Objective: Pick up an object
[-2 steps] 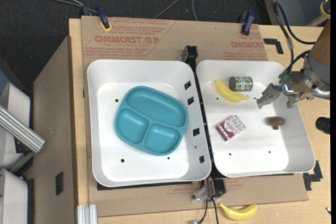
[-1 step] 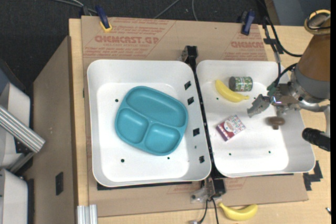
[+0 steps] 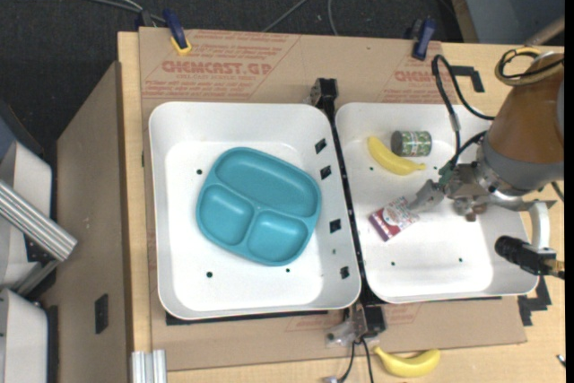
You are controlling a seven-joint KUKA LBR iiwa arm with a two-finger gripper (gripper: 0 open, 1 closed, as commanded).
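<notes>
Red-and-white flat foil packet (image 3: pixel 394 219) lies in the right white bin (image 3: pixel 466 278), near its left wall, long axis running from near-left up to far-right. Its far-right end points at the two-finger gripper (image 3: pixel 429 195), which sits just beside or touching that end; finger state cannot be determined. Farther back lie a yellow banana (image 3: pixel 393 158) and a small green-labelled can (image 3: pixel 412 142). The packet is judged the nearest target.

Yellow banana (image 3: pixel 395 157), small can (image 3: pixel 411 142), red-white packet (image 3: pixel 393 220), right bin (image 3: pixel 430 278)
</notes>
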